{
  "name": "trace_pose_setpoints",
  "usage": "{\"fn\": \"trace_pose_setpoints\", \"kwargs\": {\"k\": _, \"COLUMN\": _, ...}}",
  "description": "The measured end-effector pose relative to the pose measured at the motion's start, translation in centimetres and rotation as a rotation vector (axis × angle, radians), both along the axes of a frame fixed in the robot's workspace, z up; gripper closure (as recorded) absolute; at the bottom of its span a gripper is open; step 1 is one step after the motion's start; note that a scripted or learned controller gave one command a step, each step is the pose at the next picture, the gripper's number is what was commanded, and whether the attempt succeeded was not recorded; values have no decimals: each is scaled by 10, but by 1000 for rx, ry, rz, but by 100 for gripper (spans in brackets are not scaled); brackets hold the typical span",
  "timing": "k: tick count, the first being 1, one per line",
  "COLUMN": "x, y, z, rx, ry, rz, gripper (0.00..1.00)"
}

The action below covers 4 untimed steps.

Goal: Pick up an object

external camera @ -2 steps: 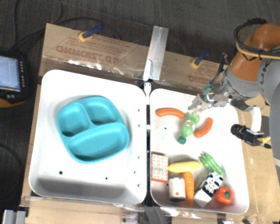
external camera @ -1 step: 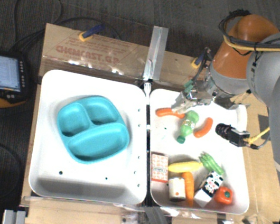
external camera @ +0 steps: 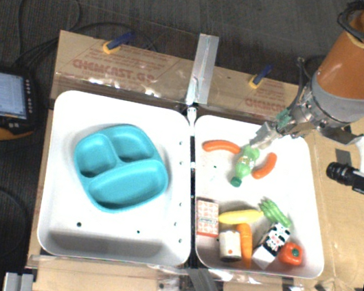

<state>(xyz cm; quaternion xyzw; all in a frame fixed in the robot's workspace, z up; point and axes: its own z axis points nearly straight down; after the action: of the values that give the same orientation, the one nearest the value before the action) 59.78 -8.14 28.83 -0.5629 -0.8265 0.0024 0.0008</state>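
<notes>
Claw (external camera: 258,139) above right bin (external camera: 313,192), green bottle (external camera: 242,165) just below

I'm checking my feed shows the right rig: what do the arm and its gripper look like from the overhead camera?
The arm comes in at the view's upper right: a thick rounded orange band above a grey wrist section. Below it the gripper is slim, pale grey metal with a small teal-green part near its base. A white curved fitting and a small black unit sit just beside the wrist.
</notes>
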Motion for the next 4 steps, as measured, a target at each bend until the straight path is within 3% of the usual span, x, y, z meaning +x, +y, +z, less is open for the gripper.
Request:
{"fn": "trace_pose_setpoints", "kwargs": {"k": 1, "x": -27, "y": 69, "z": -61, "rx": 3, "ry": 2, "rz": -110, "gripper": 100}}
{"fn": "trace_pose_setpoints", "kwargs": {"k": 3, "x": -26, "y": 70, "z": -50, "rx": 3, "ry": 12, "rz": -108, "gripper": 100}}
{"fn": "trace_pose_setpoints", "kwargs": {"k": 4, "x": -49, "y": 51, "z": -17, "rx": 0, "ry": 0, "rz": -273, "gripper": 100}}
